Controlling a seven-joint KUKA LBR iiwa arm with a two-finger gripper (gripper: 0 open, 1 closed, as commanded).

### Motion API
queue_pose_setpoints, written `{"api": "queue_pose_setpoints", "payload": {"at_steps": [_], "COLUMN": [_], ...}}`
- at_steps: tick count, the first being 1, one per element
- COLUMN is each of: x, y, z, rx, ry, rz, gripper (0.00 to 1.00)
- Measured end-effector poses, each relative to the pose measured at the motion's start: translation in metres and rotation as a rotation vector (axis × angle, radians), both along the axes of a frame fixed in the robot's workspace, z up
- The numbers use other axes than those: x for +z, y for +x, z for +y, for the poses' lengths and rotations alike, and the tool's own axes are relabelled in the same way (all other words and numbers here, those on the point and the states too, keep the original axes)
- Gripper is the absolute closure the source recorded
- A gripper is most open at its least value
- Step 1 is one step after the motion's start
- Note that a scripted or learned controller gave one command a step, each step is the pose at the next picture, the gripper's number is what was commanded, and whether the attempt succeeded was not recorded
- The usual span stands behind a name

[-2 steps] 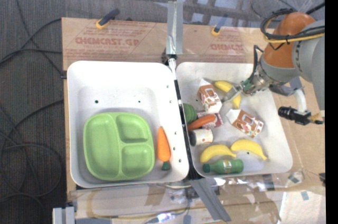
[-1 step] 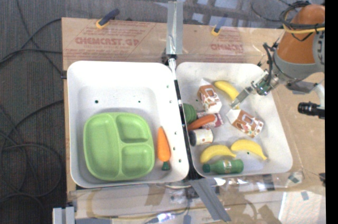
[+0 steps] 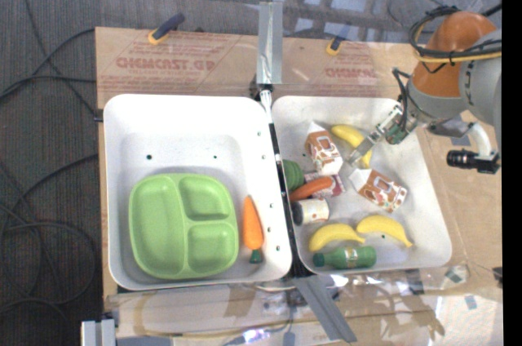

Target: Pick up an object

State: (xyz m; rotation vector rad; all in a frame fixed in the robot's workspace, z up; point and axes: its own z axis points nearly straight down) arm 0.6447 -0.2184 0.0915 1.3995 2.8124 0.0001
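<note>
arm (image 3: 444, 67) over right bin (image 3: 432, 197), banana (image 3: 349, 135) nearby

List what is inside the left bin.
The left bin holds a green divided tray and a toy carrot beside it. Whatever lies under the tray is covered and cannot be seen.

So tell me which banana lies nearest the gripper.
The banana at the right bin's far end, right beside the gripper. The other two bananas lie at the near end by the green bottle.
</note>
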Motion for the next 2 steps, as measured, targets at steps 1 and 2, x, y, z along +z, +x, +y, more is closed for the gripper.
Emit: {"api": "queue_pose_setpoints", "payload": {"at_steps": [1, 2], "x": [0.007, 0.114], "y": [0.001, -0.01], "z": [0.001, 0.042], "rx": [0.001, -0.07], "ry": [0.002, -0.001], "rz": [-0.001, 0.001], "gripper": [1.0, 1.0]}}
